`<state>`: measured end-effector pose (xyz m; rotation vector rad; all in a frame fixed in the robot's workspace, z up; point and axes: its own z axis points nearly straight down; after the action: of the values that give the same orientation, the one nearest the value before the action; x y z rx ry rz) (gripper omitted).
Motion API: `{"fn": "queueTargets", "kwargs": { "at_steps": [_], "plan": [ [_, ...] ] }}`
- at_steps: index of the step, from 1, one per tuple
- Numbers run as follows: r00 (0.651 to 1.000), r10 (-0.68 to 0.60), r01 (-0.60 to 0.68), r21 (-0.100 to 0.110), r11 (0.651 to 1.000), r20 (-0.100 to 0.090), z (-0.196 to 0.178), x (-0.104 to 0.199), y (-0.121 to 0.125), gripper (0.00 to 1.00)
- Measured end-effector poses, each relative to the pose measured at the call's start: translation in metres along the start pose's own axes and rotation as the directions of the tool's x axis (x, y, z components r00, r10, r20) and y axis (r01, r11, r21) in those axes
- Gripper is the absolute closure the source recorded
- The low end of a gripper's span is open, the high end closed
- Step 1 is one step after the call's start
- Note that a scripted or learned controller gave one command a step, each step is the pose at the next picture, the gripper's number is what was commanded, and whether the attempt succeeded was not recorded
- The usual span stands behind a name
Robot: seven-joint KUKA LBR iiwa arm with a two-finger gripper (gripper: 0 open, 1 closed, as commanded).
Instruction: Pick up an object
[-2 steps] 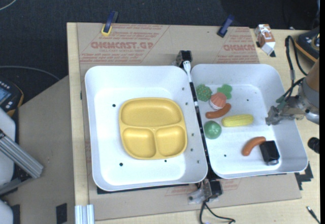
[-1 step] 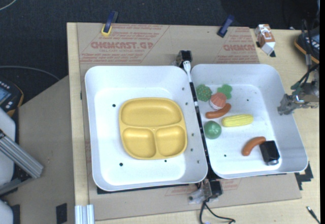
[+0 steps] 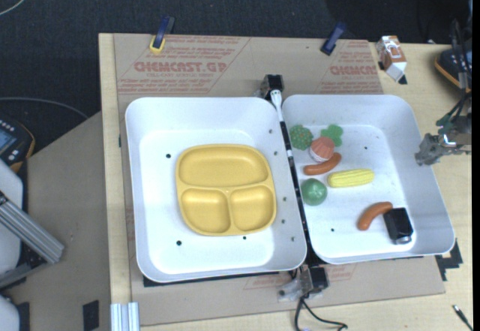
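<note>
two white bins sit side by side on the counter (image 3: 225,59). pickable items lie in the right bin (image 3: 420,172): corn cob (image 3: 351,179), two sausages (image 3: 322,167) (image 3: 373,215), green ball (image 3: 313,192), black block (image 3: 398,224). left bin (image 3: 150,172) holds a yellow tray (image 3: 225,189). jaw state: cannot tell. risk: the upper items lie close together, so a descent there may nudge neighbours and miss.

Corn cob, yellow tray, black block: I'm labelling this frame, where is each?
corn cob (image 3: 351,179): camera view, middle of cob.
yellow tray (image 3: 225,188): camera view, central divider.
black block (image 3: 398,224): camera view, top face.
</note>
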<state>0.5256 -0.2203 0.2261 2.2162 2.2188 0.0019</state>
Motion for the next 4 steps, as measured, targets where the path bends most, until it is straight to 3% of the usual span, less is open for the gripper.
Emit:
{"fn": "queueTargets", "kwargs": {
  "at_steps": [1,4],
  "plan": [
    [1.0,-0.005,0.005,0.0,1.0,-0.002,-0.002,0.038,0.034,1.0],
    [1.0,-0.005,0.005,-0.001,1.0,-0.004,-0.011,0.181,0.1,1.0]
  ]
}}
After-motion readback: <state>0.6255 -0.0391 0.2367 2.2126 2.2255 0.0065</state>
